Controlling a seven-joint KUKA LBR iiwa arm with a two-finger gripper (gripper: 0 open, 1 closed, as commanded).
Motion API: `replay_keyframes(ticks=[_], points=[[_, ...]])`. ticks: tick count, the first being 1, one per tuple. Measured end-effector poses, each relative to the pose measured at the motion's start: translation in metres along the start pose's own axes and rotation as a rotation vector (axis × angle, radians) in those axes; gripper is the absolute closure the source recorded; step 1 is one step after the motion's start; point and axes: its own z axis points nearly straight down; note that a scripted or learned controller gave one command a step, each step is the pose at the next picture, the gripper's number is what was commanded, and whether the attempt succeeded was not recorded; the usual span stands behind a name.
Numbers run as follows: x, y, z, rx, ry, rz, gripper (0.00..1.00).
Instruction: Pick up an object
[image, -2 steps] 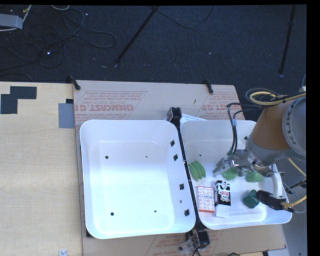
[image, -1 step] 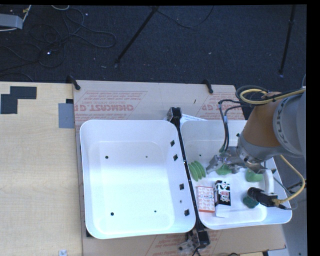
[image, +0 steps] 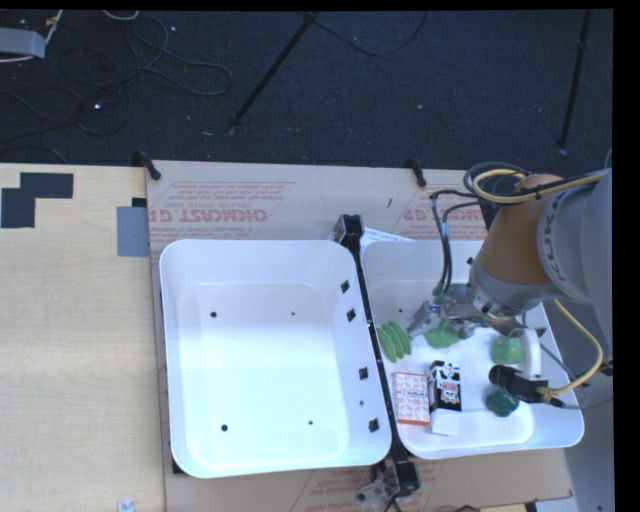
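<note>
The left bin lies bare beside the right bin, where everything I might take is gathered. Going across that right bin: a ridged green piece sits close against the divider; below it a red-and-white card lies flat, with a small black-and-white box just beside it. Further right are a pale green lump and a teal lump near the bin's far side.

My gripper hangs low over the upper middle of this bin, just right of the ridged green piece and above the box. The wrist blocks much of it, and I cannot tell how my tool is set or whether anything is in it; I see no object lifted clear of the bin floor.

So I judge the pick as not yet made: I am down among the objects, the nearest being the ridged green piece, and the grasp and the lift are both left to do.
</note>
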Motion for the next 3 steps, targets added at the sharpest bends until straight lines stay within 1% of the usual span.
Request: replay_keyframes(ticks=[1,2,3], points=[[-0.001,-0.001,-0.01,0.002,0.001,0.002,1.0],[0.065,0.052,-0.107,-0.013,0.001,-0.006,1.0],[0.12,0.042,-0.1,0.003,0.001,-0.002,1.0]])
